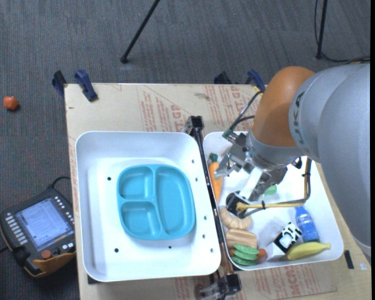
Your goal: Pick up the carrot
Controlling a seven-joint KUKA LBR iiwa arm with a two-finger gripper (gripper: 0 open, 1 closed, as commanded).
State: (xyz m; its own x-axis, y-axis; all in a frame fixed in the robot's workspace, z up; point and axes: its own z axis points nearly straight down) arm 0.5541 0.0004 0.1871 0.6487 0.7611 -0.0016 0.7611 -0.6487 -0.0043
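The slim orange carrot (216, 181) lies lengthwise against the left wall of the right-hand white bin (330, 212), near that bin's upper left corner. It is not lifted. Just beside it on its right, over the same bin, hangs the two-finger gripper (230, 165); how wide it stands cannot be told, since the wrist hardware masks it.

Step in hand, by judgement: the approach, grasp not yet made. The next move calls for a descent centred on the carrot, with clearance from the bin wall.

The grey arm with its orange band (282, 108) reaches in over the bin's upper right, wrist bent downward.

Lower in the bin: a tan hot-dog bun (240, 237), a yellow banana (307, 249), a blue bottle (305, 224). The bin to the left holds a blue sectioned plate (156, 202).
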